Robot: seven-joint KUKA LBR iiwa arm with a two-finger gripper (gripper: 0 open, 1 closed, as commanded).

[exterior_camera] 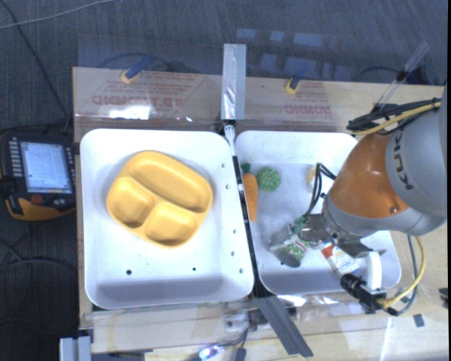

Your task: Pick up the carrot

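Against the right bin's (279,286) left wall, carrot (249,194); jaws' (295,241) opening indiscernible, mid-bin, well apart

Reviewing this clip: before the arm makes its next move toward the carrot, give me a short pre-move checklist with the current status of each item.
1. Carrot located: ok. The carrot lies in the right bin, along its left wall.
2. Carrot free of the gripper: ok. The gripper sits lower in the bin, apart from it.
3. Gripper over the carrot: not ok. It is down and to the right of it.
4. Neighbours clear: ok. The green ball lies beside the carrot's upper end with a small gap.
5. Gripper free of load: cannot tell. Small dark and metallic shapes crowd its tip.
6. Wall clearance: cannot tell. The carrot looks pressed against the bin wall.
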